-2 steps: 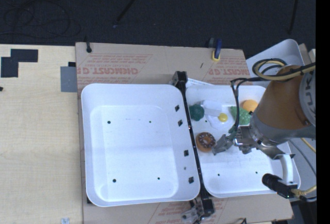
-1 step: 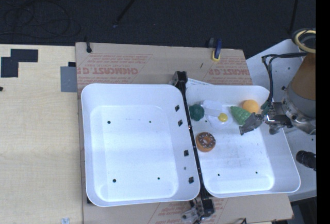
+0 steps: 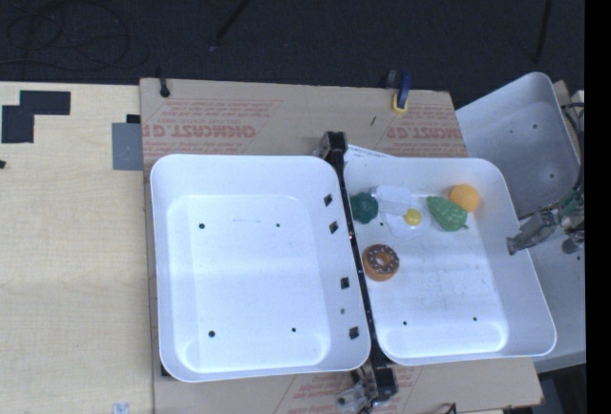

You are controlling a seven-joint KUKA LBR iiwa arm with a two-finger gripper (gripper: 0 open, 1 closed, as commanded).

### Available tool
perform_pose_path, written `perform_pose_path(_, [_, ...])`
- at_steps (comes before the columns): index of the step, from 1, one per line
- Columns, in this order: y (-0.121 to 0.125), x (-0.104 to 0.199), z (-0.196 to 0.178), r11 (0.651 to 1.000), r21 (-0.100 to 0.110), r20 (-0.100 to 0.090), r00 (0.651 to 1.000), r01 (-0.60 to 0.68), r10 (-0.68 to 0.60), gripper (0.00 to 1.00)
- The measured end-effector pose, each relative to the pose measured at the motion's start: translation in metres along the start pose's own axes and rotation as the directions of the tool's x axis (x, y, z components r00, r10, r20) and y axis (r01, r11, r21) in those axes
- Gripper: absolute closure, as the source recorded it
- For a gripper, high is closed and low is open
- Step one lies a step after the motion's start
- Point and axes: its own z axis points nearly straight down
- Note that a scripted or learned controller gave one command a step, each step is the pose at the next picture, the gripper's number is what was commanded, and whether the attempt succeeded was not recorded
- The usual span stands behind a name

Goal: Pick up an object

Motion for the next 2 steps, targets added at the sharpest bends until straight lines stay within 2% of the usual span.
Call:
perform_pose_path(1, [-0.006,0.007,0.141,1.0,0.012,-0.009,1.0,0.006,-0.006,0.0])
perform_pose_path(2, [-0.004,0.037,0.104,1.0,0.001,-0.005,1.0,0.009,-0.009,0.0])
